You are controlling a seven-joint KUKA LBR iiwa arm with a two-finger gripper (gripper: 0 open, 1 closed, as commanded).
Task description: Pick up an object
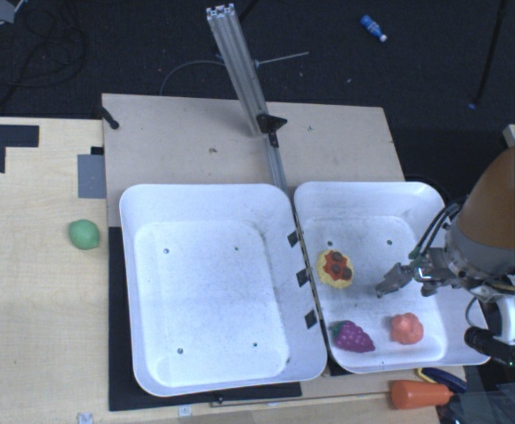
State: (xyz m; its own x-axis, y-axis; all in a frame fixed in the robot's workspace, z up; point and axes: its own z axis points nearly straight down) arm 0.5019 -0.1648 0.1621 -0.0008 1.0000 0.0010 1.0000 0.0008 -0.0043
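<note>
The tool (388,284) hangs low inside the right-hand bin (363,193), pointing away from the arm, which enters over the bin's rim behind it; whether it is released or clenched cannot be told, and nothing is seen gripped. Three candidate objects lie in this bin: a yellow-and-red toy (336,268) just ahead of the tool, a pink-red round toy (406,329) close below it, and a purple grape cluster (353,336) lower ahead. Risk, as a judgement: descending between the objects, the tool could close on bare floor or nudge a rounded toy aside.
</note>
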